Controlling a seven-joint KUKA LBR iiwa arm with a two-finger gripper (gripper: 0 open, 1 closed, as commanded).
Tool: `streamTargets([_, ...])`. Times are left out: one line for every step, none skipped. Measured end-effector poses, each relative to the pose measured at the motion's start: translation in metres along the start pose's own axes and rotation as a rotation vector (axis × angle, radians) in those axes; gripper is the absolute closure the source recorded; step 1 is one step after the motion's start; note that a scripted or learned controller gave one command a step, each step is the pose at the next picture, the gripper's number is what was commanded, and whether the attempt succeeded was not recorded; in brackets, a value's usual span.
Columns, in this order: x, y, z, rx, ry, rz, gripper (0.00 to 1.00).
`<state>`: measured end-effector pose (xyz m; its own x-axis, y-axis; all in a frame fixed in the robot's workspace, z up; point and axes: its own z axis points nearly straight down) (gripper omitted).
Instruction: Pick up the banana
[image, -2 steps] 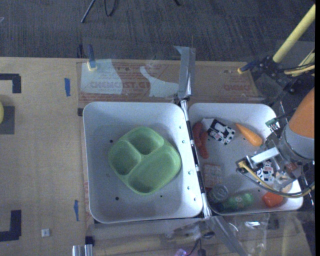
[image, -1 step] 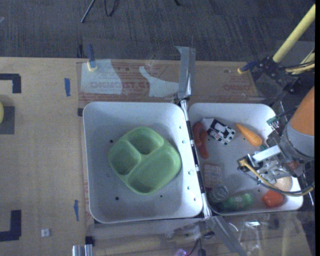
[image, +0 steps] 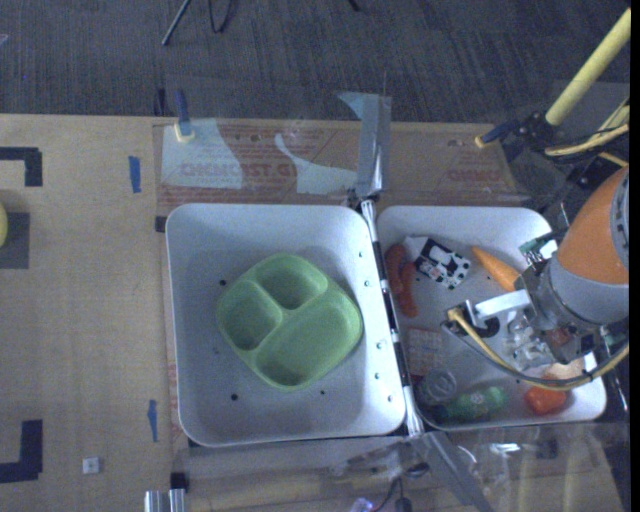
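A green divided plastic plate (image: 290, 320) sat in the left white bin (image: 190, 300). In the cluttered right white bin (image: 440, 222) the gripper (image: 528, 345) hung low; I could not tell its grip. A pale yellow curved piece, probably the banana (image: 565, 372), lay just beside it, not yet lifted.

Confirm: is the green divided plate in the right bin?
No, the green divided plate lies in the left bin; the arm works over the right bin.

Left bin (image: 190, 330) holds a green divided plate (image: 290, 320), roughly centred; right bin (image: 400, 225) is cluttered: red item (image: 401, 280) by the left wall, black-and-white item (image: 442, 264), carrot (image: 495, 267), green bottle (image: 475, 402), grey can (image: 436, 386), orange-red item (image: 546, 399) near the front.
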<state>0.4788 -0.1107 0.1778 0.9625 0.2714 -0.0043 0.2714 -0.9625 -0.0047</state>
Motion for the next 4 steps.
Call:
streamTargets([0.010, 0.016, 0.044, 0.001, 0.000, 0.072, 1.00])
streamTargets([0.015, -0.029, -0.081, -0.004, 0.002, -0.159, 1.00])
streamTargets([0.001, -0.005, 0.041, -0.002, 0.001, -0.289, 1.00])
streamTargets([0.049, -0.090, -0.094, -0.003, 0.002, -0.131, 1.00])
